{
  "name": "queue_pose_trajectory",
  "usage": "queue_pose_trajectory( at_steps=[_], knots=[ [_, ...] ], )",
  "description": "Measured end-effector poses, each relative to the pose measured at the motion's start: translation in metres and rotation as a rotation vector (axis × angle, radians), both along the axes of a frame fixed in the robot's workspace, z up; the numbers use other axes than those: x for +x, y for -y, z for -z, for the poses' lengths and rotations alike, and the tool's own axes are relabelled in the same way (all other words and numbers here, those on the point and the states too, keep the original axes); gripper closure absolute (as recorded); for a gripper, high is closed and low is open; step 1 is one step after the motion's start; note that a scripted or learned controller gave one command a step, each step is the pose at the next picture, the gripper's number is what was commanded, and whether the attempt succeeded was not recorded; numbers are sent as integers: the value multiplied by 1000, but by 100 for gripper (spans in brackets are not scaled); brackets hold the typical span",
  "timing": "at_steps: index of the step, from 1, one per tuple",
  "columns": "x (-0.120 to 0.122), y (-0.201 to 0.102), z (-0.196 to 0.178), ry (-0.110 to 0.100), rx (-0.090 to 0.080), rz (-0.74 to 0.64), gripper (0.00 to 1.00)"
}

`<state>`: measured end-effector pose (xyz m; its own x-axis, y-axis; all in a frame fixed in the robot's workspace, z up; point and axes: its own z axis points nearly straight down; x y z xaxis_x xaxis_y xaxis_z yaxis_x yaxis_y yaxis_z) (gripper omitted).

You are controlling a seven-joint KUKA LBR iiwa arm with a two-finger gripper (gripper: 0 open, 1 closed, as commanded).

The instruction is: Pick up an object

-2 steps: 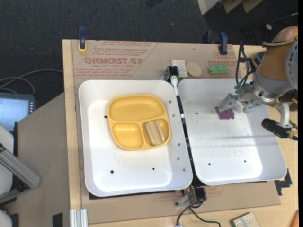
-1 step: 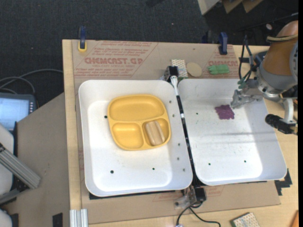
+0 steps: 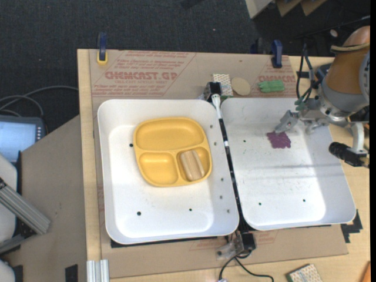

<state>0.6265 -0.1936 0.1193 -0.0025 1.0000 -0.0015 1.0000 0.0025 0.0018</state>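
Camera view: end effector (image 3: 289,122) low over right bin (image 3: 294,210), finger state unclear, beside purple object (image 3: 279,140).

We see a small purple object (image 3: 279,139), flat and ragged in outline, lying on the floor of the right bin (image 3: 294,210) in its upper half. In the left bin (image 3: 117,216) a tan block (image 3: 190,164) lies lengthwise in the lower right compartment of a yellow divided plate (image 3: 167,135).
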Motion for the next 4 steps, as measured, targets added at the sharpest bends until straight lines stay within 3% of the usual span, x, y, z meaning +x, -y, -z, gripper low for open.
queue_pose_trajectory(
  at_steps=[1,2,3,4],
  knots=[
    [-9,-7,37,-7,3,2,0],
    [-7,-6,23,0,1,2,100],
    [-18,-83,35,-4,4,-3,100],
    [-2,-160,-72,8,3,-6,100]
  ],
)
